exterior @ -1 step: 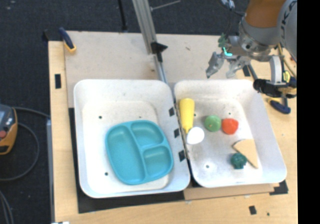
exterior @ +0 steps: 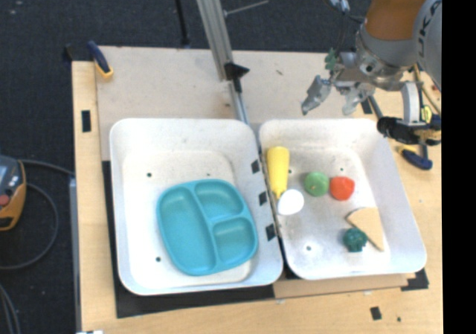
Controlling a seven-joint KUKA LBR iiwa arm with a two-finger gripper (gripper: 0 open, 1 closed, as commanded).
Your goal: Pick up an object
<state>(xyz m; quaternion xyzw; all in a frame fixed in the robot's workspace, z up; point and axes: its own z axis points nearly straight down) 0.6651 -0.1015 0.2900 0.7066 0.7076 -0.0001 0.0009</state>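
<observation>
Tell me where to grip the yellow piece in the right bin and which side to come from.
Grip the yellow piece across its narrow width, near mid-length, coming straight down from above. It lies long and slim along the right bin's left wall, its lower end next to the white ball, so a side approach looks blocked and the upper half gives more room.

My arm [exterior: 416,5] is grey, with a wide orange band above the wrist. On the grey shell at the right I carry part of a dark letter marking. Below the band sits a wrist of grey metal parts. My gripper [exterior: 333,99] is small, of pale grey metal, with two thin fingers [exterior: 314,96]. Thin cables loop beside my upper part.
</observation>
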